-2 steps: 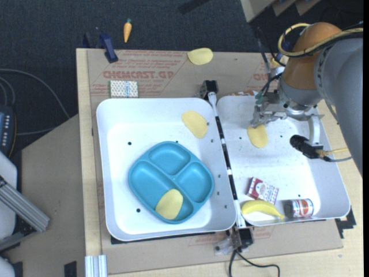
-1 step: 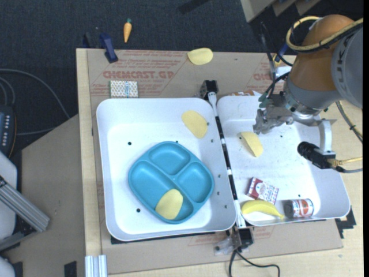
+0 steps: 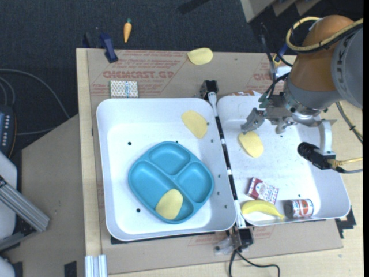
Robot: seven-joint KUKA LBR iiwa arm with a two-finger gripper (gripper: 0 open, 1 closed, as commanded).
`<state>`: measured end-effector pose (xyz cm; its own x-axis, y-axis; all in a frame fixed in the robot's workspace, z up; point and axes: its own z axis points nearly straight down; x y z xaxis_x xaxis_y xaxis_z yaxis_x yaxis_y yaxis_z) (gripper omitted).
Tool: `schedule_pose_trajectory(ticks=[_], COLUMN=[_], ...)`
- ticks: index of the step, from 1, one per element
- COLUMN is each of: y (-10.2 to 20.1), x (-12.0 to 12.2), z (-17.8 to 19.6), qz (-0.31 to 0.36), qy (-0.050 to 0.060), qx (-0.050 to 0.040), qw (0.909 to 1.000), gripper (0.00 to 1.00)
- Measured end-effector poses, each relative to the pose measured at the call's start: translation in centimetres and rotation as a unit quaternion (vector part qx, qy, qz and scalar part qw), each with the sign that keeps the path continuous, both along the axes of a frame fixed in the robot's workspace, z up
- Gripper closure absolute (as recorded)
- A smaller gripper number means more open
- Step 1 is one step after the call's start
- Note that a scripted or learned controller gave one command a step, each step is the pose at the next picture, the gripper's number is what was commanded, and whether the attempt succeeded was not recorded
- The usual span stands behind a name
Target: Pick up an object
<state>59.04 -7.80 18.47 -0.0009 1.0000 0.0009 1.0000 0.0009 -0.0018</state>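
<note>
Gripper fingers [image 3: 252,122] hang over the upper left part of the right bin [image 3: 328,180], and whether the gripper [image 3: 266,120] is spread or closed cannot be told from this slanted look, since the wrist and its orange band hide most of the mechanism; nothing shows between the fingers. Just below the visible finger tip lies a pale yellow chip-shaped piece [image 3: 251,144], flat on the bin floor, near the divider between the two bins and close under the tool, though contact cannot be confirmed. It is judged the likeliest target. It looks thin, light and rigid, probably smooth plastic, so it may skid on the white floor if one finger reaches it first; the best hold would seem to be across its narrower width, fingers coming down on either long edge, because the flat face offers nothing to pinch. Further down the same bin rest a small red and white packet [image 3: 262,188], a toy banana [image 3: 260,209] against the lower rim, and a small can [image 3: 298,207] lying on its side; the can would likely roll. The left bin [image 3: 112,154] holds a blue divided plate [image 3: 170,180] with a yellow piece [image 3: 169,204] in its lower compartment, and another yellow piece [image 3: 195,123] lies near the top right corner. A further yellow piece [image 3: 200,56] sits on the cardboard outside the bins.
</note>
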Motion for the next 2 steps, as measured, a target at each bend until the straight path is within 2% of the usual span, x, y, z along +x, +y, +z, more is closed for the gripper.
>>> schedule_pose_trajectory(ticks=[1,2], y=[-1.7,-1.7], x=[2.6,2.6], z=[-10.0,-9.0], qz=[-0.001,-0.001], qy=[-0.001,-0.001], qx=[-0.0004,-0.0005], qw=[1.0,1.0], gripper=[0.0,1.0])
